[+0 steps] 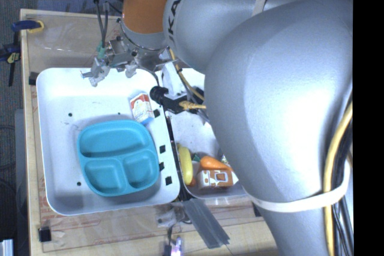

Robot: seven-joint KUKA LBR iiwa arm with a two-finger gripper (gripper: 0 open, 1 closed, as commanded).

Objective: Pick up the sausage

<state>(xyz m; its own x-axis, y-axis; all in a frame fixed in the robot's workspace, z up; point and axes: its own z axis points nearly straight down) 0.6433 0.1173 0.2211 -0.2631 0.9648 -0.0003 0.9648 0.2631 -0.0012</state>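
**Arm hunting for a sausage hidden from me**

The gripper (110, 67) hovers open and empty over the far rim of the left bin (54, 129). I cannot spot the sausage; the arm covers most of the right bin (192, 191), so I'd search there. The wooden bench (60, 30) stands on dark carpet.

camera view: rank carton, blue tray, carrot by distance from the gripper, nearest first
1. Carton: left bin, just below and right of the gripper.
2. Blue tray: left bin, lower middle.
3. Carrot: right bin, bottom, beside the arm.
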